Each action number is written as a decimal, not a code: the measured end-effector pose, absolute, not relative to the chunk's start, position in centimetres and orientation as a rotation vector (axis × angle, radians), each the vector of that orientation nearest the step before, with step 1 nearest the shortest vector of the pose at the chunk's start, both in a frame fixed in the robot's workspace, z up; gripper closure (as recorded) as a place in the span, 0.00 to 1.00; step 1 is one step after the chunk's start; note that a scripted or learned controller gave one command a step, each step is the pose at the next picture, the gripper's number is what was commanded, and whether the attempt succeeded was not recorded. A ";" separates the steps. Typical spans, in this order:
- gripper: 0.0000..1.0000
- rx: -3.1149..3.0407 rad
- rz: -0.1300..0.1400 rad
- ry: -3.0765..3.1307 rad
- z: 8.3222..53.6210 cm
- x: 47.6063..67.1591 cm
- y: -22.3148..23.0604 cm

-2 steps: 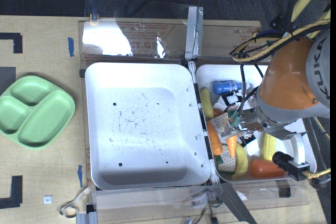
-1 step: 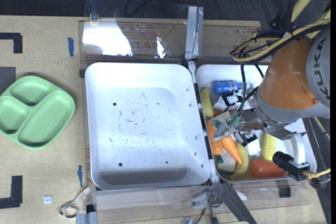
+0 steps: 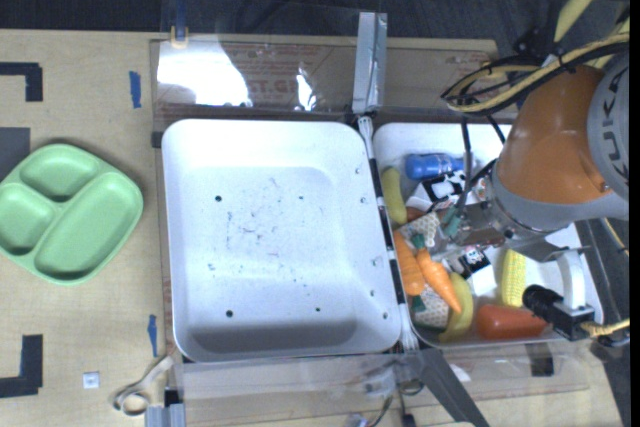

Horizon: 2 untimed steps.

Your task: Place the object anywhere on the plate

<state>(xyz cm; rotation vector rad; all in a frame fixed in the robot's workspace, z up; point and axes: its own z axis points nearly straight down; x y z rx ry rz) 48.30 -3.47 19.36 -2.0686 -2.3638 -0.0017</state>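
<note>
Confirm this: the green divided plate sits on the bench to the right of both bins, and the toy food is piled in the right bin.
Not quite. The camera view shows the green divided plate on the bench to the left of both bins, beside the left bin. The toy food is indeed piled in the right bin.

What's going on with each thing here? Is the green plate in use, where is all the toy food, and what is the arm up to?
Green plate: on the bench left of the bins, nothing on it.
Left bin: no items inside.
Right bin: holds a pile of toy food.
Carrot: lying in the pile.
Corn cob: lying in the right bin.
Blue can: on its side.
Arm: reaching over the right bin.
</note>
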 end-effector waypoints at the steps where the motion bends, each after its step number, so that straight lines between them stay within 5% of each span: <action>1: 1.00 -1.412 -0.004 -2.810 18.5 54.4 3.2; 2: 1.00 -1.645 -0.003 -2.679 17.1 57.1 11.0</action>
